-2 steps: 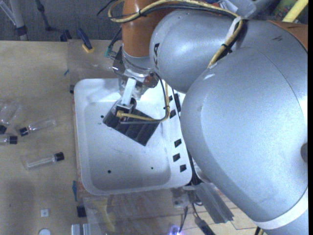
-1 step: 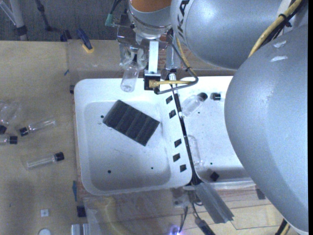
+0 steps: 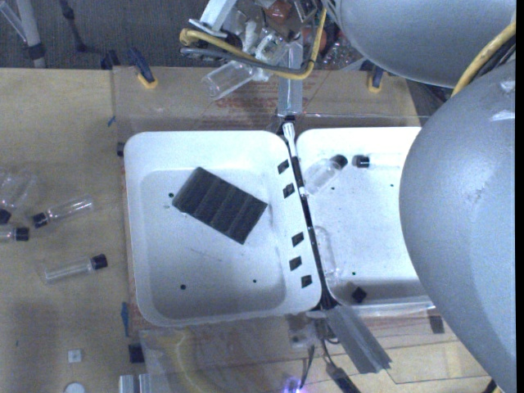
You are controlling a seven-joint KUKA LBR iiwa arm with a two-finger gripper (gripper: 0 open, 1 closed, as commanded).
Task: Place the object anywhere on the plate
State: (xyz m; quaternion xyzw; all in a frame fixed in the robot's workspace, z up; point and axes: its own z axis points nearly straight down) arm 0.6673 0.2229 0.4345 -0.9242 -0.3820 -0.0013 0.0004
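Grey and close to the lens, my arm (image 3: 467,244) covers the frame's right side, hiding part of the right bin (image 3: 368,244). The clear vial (image 3: 326,173) lies in that bin's upper left. The dark plate (image 3: 219,205) waits in the left bin (image 3: 133,236). My gripper (image 3: 254,43) hangs at top centre, touching neither; open or shut, I cannot tell.

From my screen the arm (image 3: 458,219) covers most of the right bin (image 3: 360,211), so I can't see what lies under it. The gripper (image 3: 262,35) is cut by the top edge, a blurred tangle of parts. The clear vial (image 3: 326,170) by the divider is faint (its outline barely reads).
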